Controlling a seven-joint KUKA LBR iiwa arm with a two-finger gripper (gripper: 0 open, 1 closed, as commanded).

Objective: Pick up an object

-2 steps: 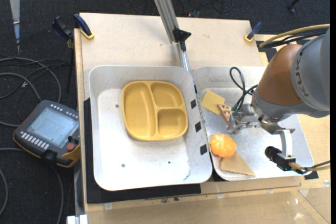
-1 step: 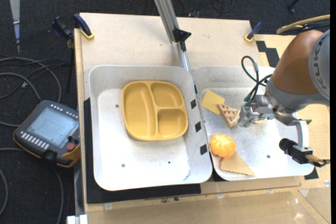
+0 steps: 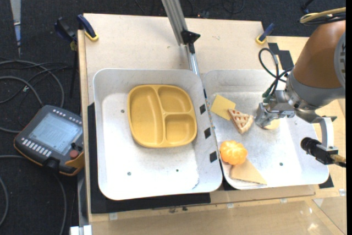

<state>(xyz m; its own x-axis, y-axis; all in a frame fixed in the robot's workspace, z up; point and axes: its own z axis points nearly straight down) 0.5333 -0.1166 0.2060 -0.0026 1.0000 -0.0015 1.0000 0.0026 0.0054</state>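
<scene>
Two white bins sit side by side on the counter (image 3: 143,41). Nearest the camera in the right bin (image 3: 297,165), a pale wedge (image 3: 248,173) lies along the front rim with an orange (image 3: 233,152) touching its 11 o'clock corner. Further back, a waffle slice (image 3: 241,120) lies just beside a yellow cheese slab (image 3: 223,107), which sits at its 10 o'clock. The hand (image 3: 266,118) hangs low over the bin floor at 3 o'clock from the waffle, very near it, with a small pale yellow piece (image 3: 272,124) directly beneath it. How far the hand is open, and whether that piece is caught in it, I cannot tell.

My guess is that the pale piece below is the target; failing that, the waffle at 9 o'clock of the hand is closest, its long axis running roughly 11 to 5. The left bin (image 3: 110,118) carries a yellow divided tray (image 3: 162,115).
</scene>
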